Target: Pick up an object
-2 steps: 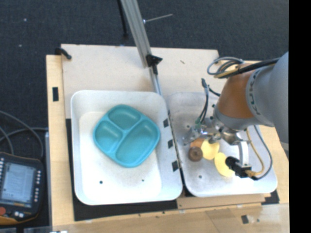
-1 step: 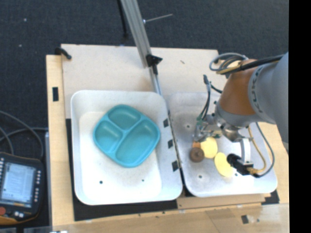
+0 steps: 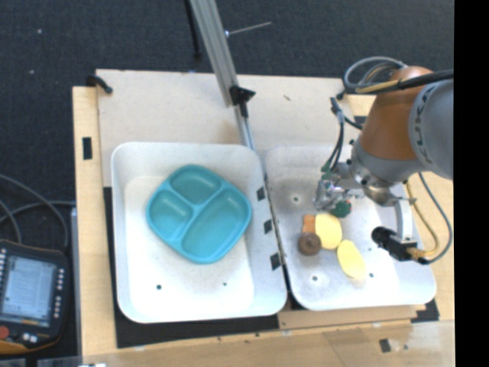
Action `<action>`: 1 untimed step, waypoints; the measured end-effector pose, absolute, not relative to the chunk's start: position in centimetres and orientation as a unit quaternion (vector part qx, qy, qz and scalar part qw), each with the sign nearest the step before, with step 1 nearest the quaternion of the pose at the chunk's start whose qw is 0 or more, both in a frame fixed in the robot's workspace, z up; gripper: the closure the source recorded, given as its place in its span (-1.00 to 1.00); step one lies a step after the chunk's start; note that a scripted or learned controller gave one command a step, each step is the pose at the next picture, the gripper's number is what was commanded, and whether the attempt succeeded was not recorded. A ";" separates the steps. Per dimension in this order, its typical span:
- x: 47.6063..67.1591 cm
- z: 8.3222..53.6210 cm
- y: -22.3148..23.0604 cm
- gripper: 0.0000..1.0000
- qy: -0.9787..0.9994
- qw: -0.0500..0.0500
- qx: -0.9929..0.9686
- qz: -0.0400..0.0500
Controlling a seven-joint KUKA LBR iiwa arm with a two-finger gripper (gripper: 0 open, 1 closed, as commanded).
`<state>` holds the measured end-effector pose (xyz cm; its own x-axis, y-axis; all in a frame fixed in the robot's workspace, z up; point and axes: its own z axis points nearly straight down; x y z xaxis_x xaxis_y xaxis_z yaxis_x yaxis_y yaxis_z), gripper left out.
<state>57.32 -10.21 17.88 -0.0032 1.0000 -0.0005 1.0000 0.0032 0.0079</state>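
Overhead slanted view of the counter (image 3: 153,105) carrying two shallow white bins side by side. The left bin (image 3: 137,281) holds a turquoise divided plate (image 3: 200,212), lying flat near its middle, its long compartment toward the lower right.

The right bin (image 3: 405,281) holds a small cluster of objects below the gripper (image 3: 334,197). A pale yellow rounded piece (image 3: 329,232) lies at the centre of the cluster; an orange block (image 3: 309,223) touches its left edge and a brown round piece (image 3: 309,244) sits just below that block. A second yellow piece (image 3: 351,259), oval, lies just beside the first to the lower right, its long axis running from upper left to lower right.

The arm (image 3: 397,132) enters from the right, its orange band above the wrist. The gripper hangs just above the first yellow piece. Whether its fingers are spread or pressed together cannot be told: they are small and blurred against greenish fittings, and no object can be made out between them. A black fitting (image 3: 387,241) and cables cover part of the bin's right side.
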 end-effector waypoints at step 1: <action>57.1 22.4 -10.6 1.00 0.708 0.003 0.706 0.002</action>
